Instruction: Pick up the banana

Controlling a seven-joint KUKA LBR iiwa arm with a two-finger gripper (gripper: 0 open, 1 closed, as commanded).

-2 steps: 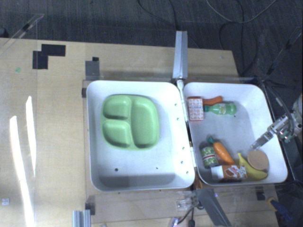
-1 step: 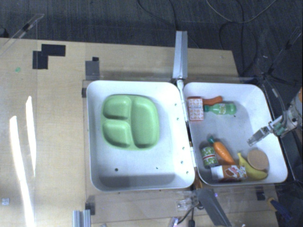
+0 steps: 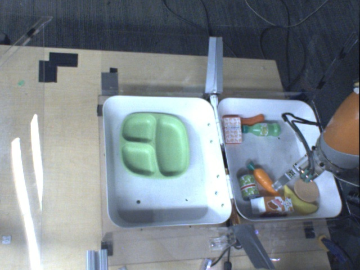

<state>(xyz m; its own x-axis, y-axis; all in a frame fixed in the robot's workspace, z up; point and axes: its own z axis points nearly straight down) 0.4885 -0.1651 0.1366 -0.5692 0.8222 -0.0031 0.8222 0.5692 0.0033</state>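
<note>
The yellow banana (image 3: 300, 203) lies along the front wall of the right bin (image 3: 281, 153), partly under a tan round piece (image 3: 307, 191). My gripper (image 3: 288, 177) hangs low in that bin, just above and to the left of the banana, close to an orange carrot (image 3: 263, 180). Nothing visibly sits in its grasp. The grey arm with its orange band (image 3: 344, 129) comes in from the right over the bin's edge.
Beside the banana are a bottle with a red label (image 3: 272, 206) and a green can (image 3: 247, 185). At the back of the right bin lie a pink-and-white box (image 3: 232, 129), a green bottle (image 3: 263, 130) and a second carrot (image 3: 253, 118). The left bin (image 3: 112, 167) holds a green divided plate (image 3: 156, 144).
</note>
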